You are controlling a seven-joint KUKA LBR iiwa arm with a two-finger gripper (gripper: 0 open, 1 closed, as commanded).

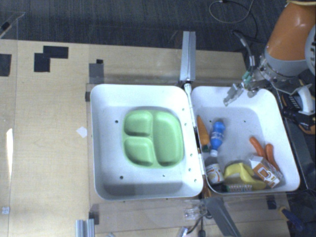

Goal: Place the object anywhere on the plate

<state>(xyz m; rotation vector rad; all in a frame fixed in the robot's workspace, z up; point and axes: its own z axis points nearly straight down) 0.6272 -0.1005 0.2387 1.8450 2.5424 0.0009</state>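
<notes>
The objects are lying in the right bin [276, 107], crowded toward its near side and its left wall. Counted, there are about seven: one blue-capped bottle [216, 135] standing out near the middle, one orange stick-like piece [203, 130] lying along the left wall, one small can [213, 173] at the near left corner, one yellow item [238, 172] sitting beside the can with a dark brush-like thing [242, 187] just in front of it, one small carton [266, 174] at the near right, and one pair of orange carrot-like pieces [262, 149] leaning toward the right wall. None is sitting between the fingers.

The gripper [236, 92] is hanging over the far edge of the right bin, well apart from all of these; the bottle is the nearest of them. Its fingers are showing as two thin prongs slightly apart, with nothing clamped.

One green plate [153, 137], divided into three compartments, is resting in the middle of the left bin [106, 132]. White floor is running around the plate on all sides. The far half of the right bin is showing open white floor under the gripper. The two bins are meeting along a shared rim, with a metal post [188, 53] standing behind the seam.
</notes>
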